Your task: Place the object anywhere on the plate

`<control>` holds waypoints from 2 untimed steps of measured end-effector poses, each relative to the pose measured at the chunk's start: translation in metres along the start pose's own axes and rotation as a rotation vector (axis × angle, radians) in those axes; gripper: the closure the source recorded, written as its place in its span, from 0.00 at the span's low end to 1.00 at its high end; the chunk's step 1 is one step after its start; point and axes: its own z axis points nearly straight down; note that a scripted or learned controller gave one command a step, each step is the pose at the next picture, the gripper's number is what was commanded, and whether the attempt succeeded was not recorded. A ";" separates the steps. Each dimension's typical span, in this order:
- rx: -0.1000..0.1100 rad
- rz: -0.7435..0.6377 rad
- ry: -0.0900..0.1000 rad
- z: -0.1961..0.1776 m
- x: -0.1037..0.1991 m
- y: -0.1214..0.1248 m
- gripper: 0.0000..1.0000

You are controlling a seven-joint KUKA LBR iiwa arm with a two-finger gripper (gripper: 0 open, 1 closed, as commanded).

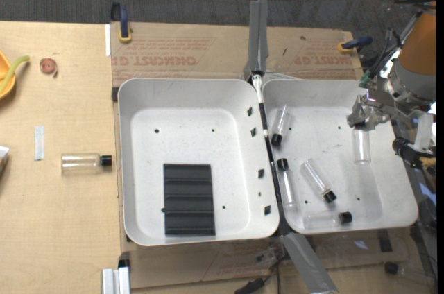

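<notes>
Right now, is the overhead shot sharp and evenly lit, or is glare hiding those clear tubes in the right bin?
Camera view: lighting is even and soft, with only faint shadows along the bin walls. The black plate reads crisply. In the right bin, the clear tubes nearly melt into the white floor; their black caps give them away. The claw area is slightly blurred.

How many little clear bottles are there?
6. Right bin: one upper left, one along its left wall, one in the middle, one at the front. Another sits just below the gripper. The last lies on the wooden bench, left.
</notes>
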 end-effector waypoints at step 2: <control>-0.001 0.026 0.000 0.003 0.125 0.043 1.00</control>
